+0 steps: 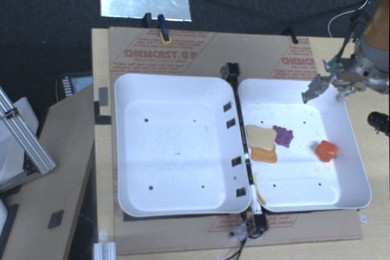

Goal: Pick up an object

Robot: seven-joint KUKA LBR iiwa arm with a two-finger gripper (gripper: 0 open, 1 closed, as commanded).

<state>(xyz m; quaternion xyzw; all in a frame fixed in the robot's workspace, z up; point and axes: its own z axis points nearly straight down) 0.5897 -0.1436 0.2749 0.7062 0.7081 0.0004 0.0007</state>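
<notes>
Objects to choose from lie in the right bin: a tan and orange piece by its left wall, a purple bit touching it, and an orange block further right. The gripper hovers over the bin's far right corner, holding nothing; whether its jaws are parted I cannot tell. This looks like the approach step; next it must line up over one item and descend.

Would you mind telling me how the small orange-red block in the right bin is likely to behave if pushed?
The orange-red block looks squat and chunky, so it would probably slide rather than roll. It seems small, likely light. It lies near the right bin wall, which may stop it.
</notes>
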